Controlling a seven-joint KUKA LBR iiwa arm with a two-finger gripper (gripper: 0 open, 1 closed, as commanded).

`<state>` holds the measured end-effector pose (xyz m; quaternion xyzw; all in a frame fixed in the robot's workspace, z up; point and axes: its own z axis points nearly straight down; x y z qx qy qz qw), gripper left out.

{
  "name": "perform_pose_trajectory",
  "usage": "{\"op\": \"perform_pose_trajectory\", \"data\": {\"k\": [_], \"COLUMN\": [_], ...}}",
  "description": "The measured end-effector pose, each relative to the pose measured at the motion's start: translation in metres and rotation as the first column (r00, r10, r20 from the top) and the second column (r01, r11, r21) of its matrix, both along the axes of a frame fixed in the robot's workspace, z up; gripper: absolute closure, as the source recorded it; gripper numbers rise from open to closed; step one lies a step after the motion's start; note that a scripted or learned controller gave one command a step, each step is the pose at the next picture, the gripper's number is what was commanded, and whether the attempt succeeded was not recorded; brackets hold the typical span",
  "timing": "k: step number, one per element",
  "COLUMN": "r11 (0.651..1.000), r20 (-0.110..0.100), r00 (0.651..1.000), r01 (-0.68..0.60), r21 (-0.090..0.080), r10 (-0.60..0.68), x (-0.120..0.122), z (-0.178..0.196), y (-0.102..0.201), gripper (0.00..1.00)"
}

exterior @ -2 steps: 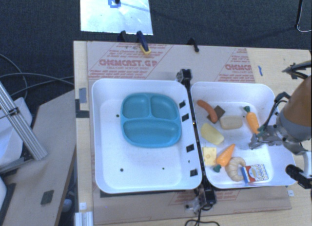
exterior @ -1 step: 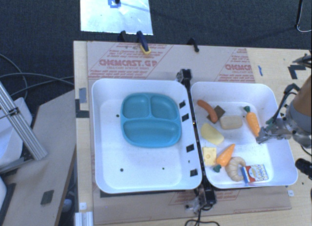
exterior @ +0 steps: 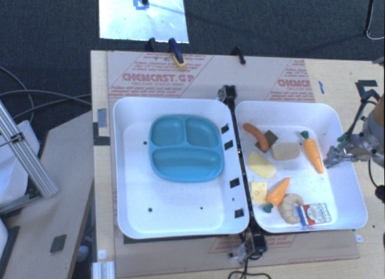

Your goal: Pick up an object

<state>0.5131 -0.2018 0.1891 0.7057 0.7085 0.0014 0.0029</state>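
Carrot (exterior: 312, 154) lies in right bin (exterior: 346, 178), just left of the pincer (exterior: 332, 159), not touching it. Pincer grip state can't be told. Approach step; next needs descent w/ 2 fingers astride.

Silvery metal end effector (exterior: 334, 156), thin cable

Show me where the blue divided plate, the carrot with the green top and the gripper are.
Blue divided plate (exterior: 185, 166): camera view, on its large lower compartment.
Carrot with the green top (exterior: 312, 154): camera view, mid orange body.
Gripper (exterior: 332, 157): camera view, at its tip.
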Motion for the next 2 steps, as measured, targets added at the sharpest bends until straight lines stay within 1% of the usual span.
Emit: {"op": "perform_pose_trajectory", "data": {"k": [1, 2], "r11": [1.0, 1.0], "r20": [-0.001, -0.003], "r00": [1.0, 1.0], "r01": [0.0, -0.005], "r21": [0.0, 0.002], "r10": [0.0, 0.005], "x": [0.002, 0.022], "z": [0.038, 0.029], "y": [0.0, 0.047], "gripper": [1.0, 1.0]}}
